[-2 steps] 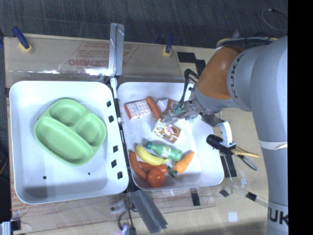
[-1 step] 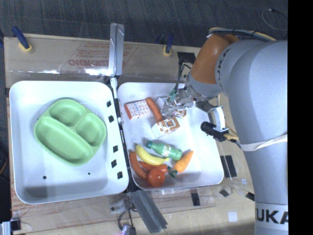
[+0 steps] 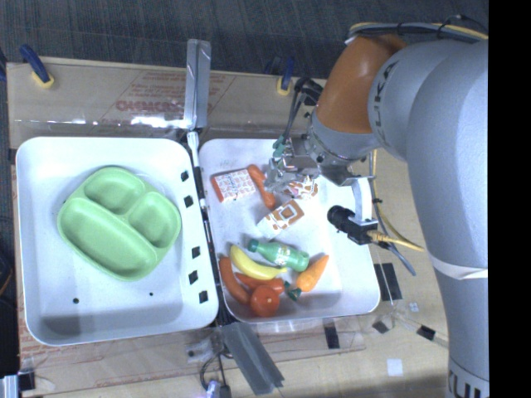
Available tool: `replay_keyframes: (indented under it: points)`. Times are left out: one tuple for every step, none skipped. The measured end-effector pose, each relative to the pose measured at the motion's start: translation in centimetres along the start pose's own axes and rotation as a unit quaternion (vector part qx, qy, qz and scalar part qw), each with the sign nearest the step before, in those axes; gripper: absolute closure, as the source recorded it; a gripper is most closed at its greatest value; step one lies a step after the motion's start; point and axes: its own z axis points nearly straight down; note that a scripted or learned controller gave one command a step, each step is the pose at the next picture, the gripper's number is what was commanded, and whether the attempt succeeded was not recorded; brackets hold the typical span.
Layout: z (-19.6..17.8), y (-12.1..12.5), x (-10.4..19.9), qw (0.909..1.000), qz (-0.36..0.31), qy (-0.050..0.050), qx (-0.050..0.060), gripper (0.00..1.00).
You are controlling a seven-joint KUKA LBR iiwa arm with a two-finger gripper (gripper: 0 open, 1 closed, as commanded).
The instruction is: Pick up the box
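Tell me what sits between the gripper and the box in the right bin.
Nothing visible blocks it. The gripper hangs over the right bin's upper part, with the box just to its left in the view. An orange carrot-like piece lies against the box's near edge.

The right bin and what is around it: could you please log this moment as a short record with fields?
left bin: holds a green divided plate
right bin: boxes, carrots, banana, bottle, tomato
boxes: orange box at back left; small patterned box mid-bin
produce pile: banana, green bottle, tomato, at front
hand: low over the bin's back, beside the orange box
grasp: cannot tell
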Motion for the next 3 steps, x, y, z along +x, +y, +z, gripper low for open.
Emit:
replay_keyframes:
  points:
    - [8.0,-4.7,-2.9,0.9987,0.049,0.000,-0.012,1.00]
    - [8.9,-4.8,-0.2,0.9853,0.170,-0.003,-0.021,1.00]
    - [0.9,-1.6,6.3,0.9640,0.266,0.001,0.001,1.00]
